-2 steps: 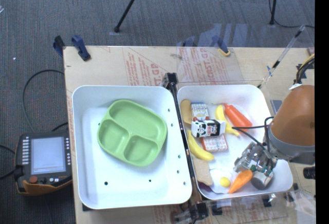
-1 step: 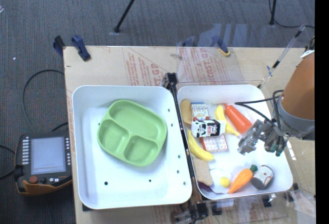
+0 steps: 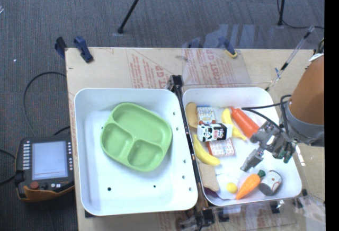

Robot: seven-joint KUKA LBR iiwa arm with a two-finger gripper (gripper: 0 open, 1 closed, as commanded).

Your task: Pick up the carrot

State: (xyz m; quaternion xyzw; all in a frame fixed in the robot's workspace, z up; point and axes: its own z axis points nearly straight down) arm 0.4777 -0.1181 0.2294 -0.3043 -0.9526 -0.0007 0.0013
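The carrot [image 3: 247, 186] is orange with a green top and lies tilted near the front of the right bin [image 3: 294, 193]. My gripper [image 3: 256, 149] hovers just above and behind it, over the bin's right half. Its fingers are open and nothing is between them. One grey fingertip [image 3: 251, 161] points down toward the carrot's green end without touching it. A longer orange-red vegetable [image 3: 245, 123] lies further back in the same bin.
The right bin also holds bananas [image 3: 204, 153], a black-and-white milk carton [image 3: 212, 132], two small boxes [image 3: 221, 148], a fried egg toy [image 3: 228, 183] and a can [image 3: 270, 183] beside the carrot. A green divided plate [image 3: 136, 136] sits in the left bin [image 3: 85, 171].
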